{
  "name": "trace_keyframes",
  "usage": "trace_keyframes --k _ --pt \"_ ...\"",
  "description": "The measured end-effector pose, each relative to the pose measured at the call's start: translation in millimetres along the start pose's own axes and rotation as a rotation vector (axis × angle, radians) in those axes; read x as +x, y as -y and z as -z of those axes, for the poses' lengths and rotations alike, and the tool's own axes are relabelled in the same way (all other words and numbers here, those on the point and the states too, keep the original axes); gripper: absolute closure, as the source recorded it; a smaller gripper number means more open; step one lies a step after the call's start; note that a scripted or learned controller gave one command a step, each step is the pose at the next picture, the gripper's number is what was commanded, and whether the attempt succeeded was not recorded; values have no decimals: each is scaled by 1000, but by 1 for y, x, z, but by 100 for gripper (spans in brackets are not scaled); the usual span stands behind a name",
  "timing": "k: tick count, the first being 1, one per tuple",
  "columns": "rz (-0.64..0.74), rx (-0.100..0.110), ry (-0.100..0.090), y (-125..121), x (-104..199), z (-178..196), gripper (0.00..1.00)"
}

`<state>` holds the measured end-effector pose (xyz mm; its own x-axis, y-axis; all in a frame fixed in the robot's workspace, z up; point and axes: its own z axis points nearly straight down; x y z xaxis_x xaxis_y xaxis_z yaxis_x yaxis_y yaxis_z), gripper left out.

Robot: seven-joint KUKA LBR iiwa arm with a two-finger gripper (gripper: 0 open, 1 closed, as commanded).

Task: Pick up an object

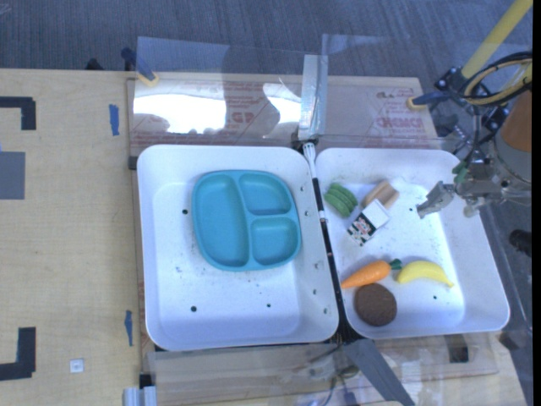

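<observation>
Jaws (pixel 433 201) of the grey arm are hanging at the right of the frame, over the upper right part of the right bin (pixel 482 269); whether they are spread or closed cannot be told from this slanted look down, and nothing is showing between them.

Several small things are lying in the right bin. A green vegetable (pixel 341 199) is sitting near the bin's upper left corner, close to the divide between the bins. Just right of it, a tan, cork-like cylinder (pixel 380 194) is lying tilted, and a small white carton with dark print (pixel 368 222) is resting just below it, touching or nearly so. Lower down, an orange carrot (pixel 367 273) is pointing toward the lower left, with a yellow banana (pixel 423 272) just right of its leafy end. A brown round piece (pixel 374 304) (possibly a cookie or a potato) is sitting below the carrot, near the bin's bottom edge.

The left bin (pixel 165 252) is holding a blue divided plate (pixel 246 220) with three compartments, lying flat toward the bin's upper middle.

Both bins are sitting side by side on a pale wooden worktop (pixel 59 227), which is filling the left of the frame.
</observation>
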<state>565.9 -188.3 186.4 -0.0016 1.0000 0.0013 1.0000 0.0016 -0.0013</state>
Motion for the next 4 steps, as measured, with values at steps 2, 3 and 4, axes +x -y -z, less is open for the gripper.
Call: trace_keyframes --k 2,3,4 --pt "239 -7 4 -33 60 -25 0" --pt "256 -5 3 -74 74 -19 0" --pt "191 -6 2 -7 61 -99 0"
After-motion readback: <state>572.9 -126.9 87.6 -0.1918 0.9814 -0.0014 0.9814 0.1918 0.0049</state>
